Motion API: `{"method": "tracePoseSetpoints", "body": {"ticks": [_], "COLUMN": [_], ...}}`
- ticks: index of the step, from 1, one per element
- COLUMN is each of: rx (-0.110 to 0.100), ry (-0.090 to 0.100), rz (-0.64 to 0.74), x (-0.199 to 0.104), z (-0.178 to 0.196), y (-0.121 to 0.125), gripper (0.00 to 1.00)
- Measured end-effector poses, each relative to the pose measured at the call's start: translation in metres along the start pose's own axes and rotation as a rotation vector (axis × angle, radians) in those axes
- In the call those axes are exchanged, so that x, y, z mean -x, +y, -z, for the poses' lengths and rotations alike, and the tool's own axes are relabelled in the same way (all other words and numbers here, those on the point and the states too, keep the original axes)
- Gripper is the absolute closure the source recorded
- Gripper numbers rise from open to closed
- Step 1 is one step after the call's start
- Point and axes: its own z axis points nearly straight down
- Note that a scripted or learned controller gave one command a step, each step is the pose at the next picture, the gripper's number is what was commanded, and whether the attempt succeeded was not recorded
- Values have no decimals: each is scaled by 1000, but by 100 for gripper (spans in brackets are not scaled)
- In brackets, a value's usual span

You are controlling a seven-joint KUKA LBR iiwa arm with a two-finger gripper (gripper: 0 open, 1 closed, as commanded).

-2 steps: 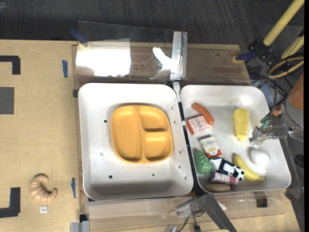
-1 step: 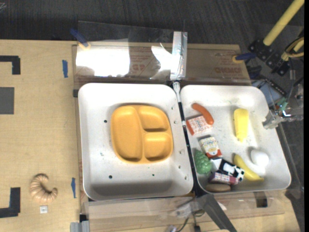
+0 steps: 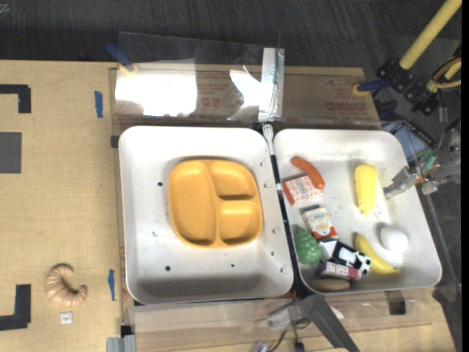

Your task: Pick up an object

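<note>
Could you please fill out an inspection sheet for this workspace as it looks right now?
Surface: left bin and right bin, side by side on the bench.
Job's things: in the right bin, sausage, corn cob, banana, broccoli, white egg, small cartons.
Clutter: yellow divided tray in the left bin; croissant on the bench.
End effector: at the right bin's right edge, beside the corn cob.
Cables: at the upper right.
Surroundings: dark floor, blue tape marks.

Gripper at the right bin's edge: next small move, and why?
Probably ease the gripper left and down over the yellow corn-like piece. The gripper sits at the right bin's right side with nothing seen between its fingers, and that piece is the nearest object, lying apart from the cluttered items below.
</note>
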Motion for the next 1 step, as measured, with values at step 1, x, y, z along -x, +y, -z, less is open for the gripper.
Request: {"method": "tracePoseSetpoints", "body": {"ticks": [1], "rx": [-1], "ry": [1], "rz": [-36], "x": [-83], "z": [-35], "y": [66], "gripper": [0]}}
